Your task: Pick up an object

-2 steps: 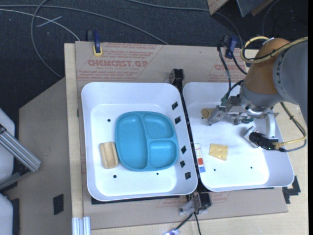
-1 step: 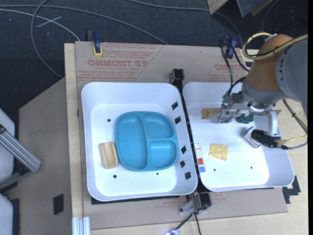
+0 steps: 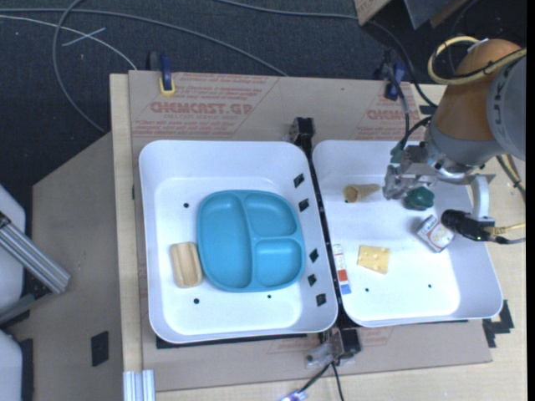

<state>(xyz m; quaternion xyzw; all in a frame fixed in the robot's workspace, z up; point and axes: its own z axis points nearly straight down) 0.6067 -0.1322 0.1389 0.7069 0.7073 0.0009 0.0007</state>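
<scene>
The arm (image 3: 472, 98) hangs over the right bin (image 3: 468, 303) (gripper (image 3: 405, 182) low, finger state perhaps unreadable).

**What I can read from here**

Only one text is legible to me: red print on the brown board (image 3: 251, 98) beneath my two bins. Just beyond the far rim of the left bin (image 3: 159, 224) it reads "CHEMCAST GP", with a finer red line above it that I cannot make out. The same red print repeats on the board farther right of that bin, too blurred to read. A small white packet (image 3: 434, 234) carries markings I cannot decipher.
</scene>
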